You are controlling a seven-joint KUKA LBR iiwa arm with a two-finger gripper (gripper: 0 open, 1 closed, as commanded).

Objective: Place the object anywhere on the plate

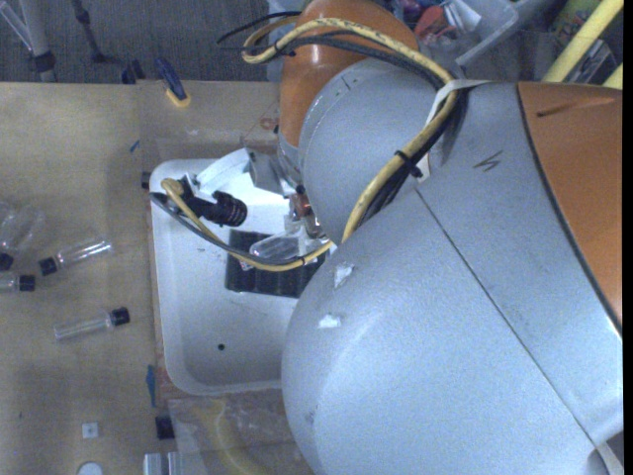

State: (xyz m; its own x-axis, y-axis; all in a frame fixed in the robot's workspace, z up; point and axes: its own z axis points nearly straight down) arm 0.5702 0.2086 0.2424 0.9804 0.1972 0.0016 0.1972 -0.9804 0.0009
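While the arm (445, 295) covers most of the bench, a white bin (188, 295) shows at its left. A flat black object (259, 273) lies inside, under yellow cables (213, 231). Gripper state: cannot tell; it is hidden.

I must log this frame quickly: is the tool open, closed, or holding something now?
Tool: cannot be told; the arm covers it above the bin.
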